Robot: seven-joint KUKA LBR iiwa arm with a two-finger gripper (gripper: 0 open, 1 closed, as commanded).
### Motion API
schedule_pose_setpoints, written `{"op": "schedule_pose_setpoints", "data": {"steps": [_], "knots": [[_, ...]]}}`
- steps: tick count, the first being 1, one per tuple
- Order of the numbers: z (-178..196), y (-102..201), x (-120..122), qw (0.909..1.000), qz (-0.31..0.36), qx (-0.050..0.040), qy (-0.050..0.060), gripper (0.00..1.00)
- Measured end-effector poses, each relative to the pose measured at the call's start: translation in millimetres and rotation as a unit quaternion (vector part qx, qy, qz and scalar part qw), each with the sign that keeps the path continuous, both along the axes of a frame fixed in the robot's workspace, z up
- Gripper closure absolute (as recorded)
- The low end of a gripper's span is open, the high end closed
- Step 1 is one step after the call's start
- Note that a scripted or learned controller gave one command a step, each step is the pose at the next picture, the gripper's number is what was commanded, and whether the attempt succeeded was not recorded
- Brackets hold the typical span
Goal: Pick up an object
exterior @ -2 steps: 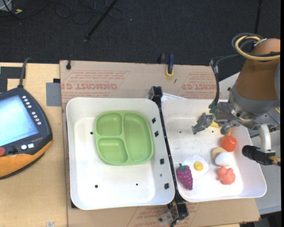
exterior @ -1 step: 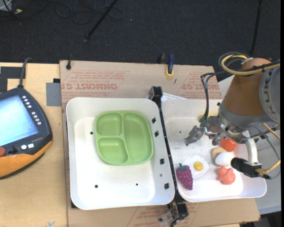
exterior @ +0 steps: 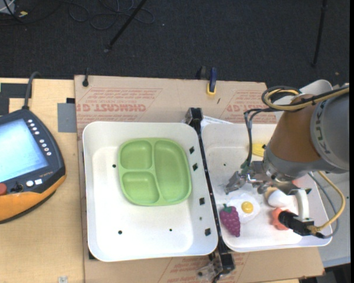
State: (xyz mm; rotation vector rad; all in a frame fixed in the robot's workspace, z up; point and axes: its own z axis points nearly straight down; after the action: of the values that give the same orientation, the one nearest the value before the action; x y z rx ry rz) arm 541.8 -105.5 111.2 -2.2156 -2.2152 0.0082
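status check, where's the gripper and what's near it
Gripper low over the right bin, nothing seen between its fingers. Purple grapes and fried egg just below it. Green divided plate in the left bin.

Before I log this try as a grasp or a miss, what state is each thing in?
green divided plate: flat in the left bin, nothing on it
purple grapes: lying in the right bin
fried egg: lying flat beside the grapes
tool: low over the right bin, nothing seen held
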Motion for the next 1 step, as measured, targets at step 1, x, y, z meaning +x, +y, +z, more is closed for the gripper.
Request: {"op": "schedule_pose_setpoints", "data": {"steps": [1], "knots": [[-25.0, 2.1, -0.5, 1.0, 0.001, -0.0004, -0.002, 0.0]]}}
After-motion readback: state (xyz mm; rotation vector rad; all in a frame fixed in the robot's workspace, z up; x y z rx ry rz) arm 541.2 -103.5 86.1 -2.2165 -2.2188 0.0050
